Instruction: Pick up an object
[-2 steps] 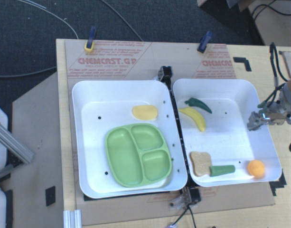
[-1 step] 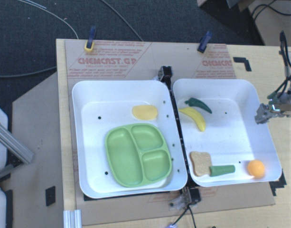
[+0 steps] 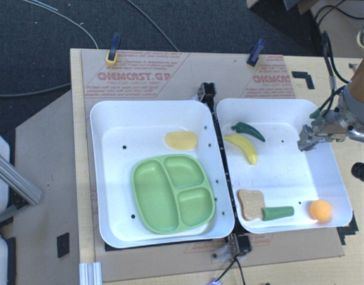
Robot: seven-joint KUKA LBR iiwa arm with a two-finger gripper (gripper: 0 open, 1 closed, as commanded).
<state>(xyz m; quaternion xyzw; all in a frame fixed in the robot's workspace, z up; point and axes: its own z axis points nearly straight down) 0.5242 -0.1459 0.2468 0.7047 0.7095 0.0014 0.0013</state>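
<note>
Two white bins sit side by side on a board. The left bin (image 3: 110, 123) holds a green divided plate (image 3: 173, 192) in its lower half, with a pale yellow oval piece (image 3: 181, 140) just above the plate. The right bin (image 3: 324, 177) holds a banana (image 3: 243, 148), long axis slanting from upper left to lower right, with a dark green pepper (image 3: 249, 130) just above it on a similar slant. Along the lower edge lie a slice of bread (image 3: 250, 203), a green cylinder (image 3: 278, 212) lying roughly level and touching the bread, and an orange (image 3: 320, 211) further right. The gripper (image 3: 309, 138) hovers over the right bin's upper right area, well apart from every item; whether it is open or closed cannot be told
</note>
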